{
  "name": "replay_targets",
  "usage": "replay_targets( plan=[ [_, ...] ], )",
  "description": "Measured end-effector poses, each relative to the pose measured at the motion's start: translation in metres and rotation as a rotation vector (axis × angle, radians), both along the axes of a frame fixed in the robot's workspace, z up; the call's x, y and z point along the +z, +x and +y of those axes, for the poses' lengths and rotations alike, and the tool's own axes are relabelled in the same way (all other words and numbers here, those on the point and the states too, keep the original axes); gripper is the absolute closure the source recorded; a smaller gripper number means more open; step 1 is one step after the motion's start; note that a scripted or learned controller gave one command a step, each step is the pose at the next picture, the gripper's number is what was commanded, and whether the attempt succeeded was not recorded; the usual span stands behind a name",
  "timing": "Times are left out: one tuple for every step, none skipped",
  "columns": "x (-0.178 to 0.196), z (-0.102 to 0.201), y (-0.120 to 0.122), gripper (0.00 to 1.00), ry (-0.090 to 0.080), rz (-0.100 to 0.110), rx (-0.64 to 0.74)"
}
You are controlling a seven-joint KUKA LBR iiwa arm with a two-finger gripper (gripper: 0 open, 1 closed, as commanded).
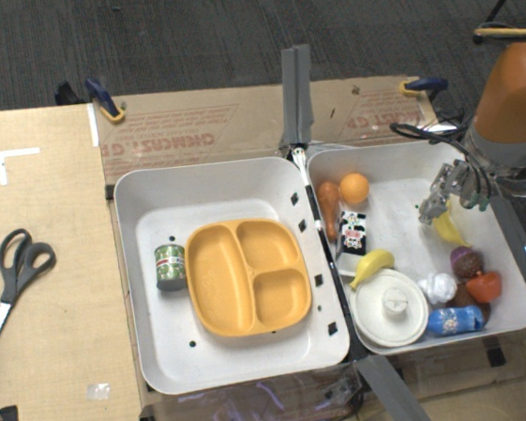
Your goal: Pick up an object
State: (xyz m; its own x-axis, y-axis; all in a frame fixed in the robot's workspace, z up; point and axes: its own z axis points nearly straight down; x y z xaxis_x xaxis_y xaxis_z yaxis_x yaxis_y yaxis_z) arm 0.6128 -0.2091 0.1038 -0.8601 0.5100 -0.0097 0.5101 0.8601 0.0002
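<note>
Small yellow object (448,228) lies in right bin (384,158), near far wall.

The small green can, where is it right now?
The green can sits in the left bin, on its left side, right beside the yellow divided plate.

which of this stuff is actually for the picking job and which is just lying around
For the job:
tool, over the right bin
orange ball
banana
white lidded bowl
blue bottle
yellow piece just under the tool
left bin with yellow divided tray and small green can

Just lying about:
scissors on the bench
blue clamps
</note>
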Motion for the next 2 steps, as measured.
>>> replay_targets(
  plan=[
    [0.1265, 0.0637, 0.026, 1.0, 0.004, 0.004, -0.15],
    [0.126, 0.0635, 0.0258, 0.0, 0.004, 0.005, -0.15]
  ],
)
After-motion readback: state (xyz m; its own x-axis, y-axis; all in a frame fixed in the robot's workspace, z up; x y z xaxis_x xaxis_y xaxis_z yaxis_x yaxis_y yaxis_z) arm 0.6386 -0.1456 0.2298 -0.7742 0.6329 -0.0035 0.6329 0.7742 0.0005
